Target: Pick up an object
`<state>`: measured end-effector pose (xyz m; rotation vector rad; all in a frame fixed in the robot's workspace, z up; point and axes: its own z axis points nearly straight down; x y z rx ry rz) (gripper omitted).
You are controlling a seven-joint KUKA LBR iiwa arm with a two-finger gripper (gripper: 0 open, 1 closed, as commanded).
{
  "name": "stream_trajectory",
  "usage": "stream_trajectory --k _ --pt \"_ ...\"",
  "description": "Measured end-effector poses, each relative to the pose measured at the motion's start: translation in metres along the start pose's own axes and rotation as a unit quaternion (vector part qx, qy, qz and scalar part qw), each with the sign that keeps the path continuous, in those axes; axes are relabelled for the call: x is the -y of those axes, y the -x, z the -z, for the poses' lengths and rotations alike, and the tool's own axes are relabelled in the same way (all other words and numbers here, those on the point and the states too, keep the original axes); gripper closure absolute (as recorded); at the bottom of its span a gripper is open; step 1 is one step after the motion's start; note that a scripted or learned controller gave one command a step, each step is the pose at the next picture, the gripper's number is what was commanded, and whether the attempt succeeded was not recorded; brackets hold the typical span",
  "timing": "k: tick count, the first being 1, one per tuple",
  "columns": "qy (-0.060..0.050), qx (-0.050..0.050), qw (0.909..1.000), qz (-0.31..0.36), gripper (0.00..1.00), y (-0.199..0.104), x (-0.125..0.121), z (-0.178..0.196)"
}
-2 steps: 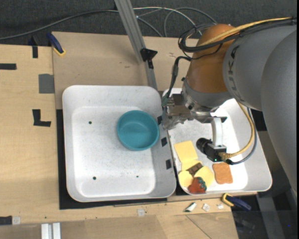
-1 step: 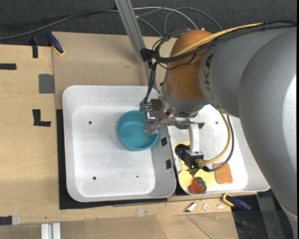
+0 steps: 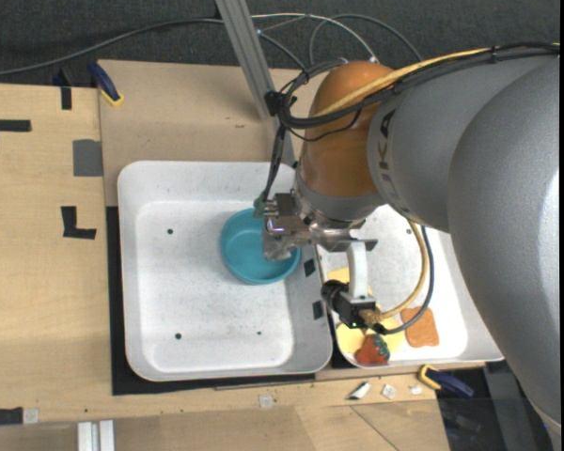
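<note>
Two shallow white plastic bins are sitting side by side on the pale wooden worktop, and the grey arm with the orange band is reaching in from the right, covering much of the right bin. A round teal plastic bowl is lying in the left bin, toward that bin's right wall and a little above its middle, with its open side facing up. The metal hand is hanging right over the bowl's right rim, overlapping it; whether its fingers are apart or together I cannot tell, because the wrist and its fittings are hiding them, and nothing is showing whether the bowl is being gripped or merely sitting beneath the hand. In the right bin, near its lower edge, a small red rounded object with a green patch is lying just beside a flat orange piece. A yellow cable is looping down from the arm over that bin. Black tape marks are showing on the worktop to the left of the bins.
</note>
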<state>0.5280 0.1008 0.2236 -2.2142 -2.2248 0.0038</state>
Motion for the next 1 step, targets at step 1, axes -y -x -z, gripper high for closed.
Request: stream_trajectory --k 1 --pt "0.0 0.0 1.0 -0.001 0.0 0.001 -0.0005 -0.0003"
